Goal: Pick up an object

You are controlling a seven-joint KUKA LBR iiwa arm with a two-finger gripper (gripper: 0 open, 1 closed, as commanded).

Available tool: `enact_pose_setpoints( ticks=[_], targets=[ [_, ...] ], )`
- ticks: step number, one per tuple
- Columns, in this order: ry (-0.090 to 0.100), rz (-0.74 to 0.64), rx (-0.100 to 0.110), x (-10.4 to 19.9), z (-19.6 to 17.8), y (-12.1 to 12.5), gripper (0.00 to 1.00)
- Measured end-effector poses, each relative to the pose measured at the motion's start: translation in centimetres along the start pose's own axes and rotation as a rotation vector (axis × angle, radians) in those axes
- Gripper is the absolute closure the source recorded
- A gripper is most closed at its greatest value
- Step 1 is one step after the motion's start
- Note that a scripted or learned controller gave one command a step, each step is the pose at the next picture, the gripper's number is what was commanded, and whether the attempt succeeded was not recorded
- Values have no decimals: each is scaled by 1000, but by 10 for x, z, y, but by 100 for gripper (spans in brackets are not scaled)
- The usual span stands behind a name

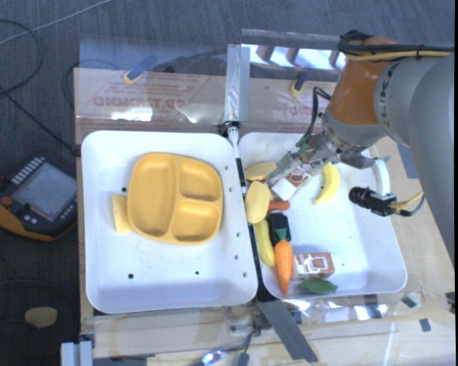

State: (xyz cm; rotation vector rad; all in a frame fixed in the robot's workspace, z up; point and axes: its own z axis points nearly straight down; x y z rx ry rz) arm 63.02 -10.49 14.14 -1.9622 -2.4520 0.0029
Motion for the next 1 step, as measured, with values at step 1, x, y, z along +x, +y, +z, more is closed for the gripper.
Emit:
enact_pose_setpoints(
  ticks=[1],
  targets=[
    [-15, -26, -28, -53, 26, 13, 0]
  ],
)
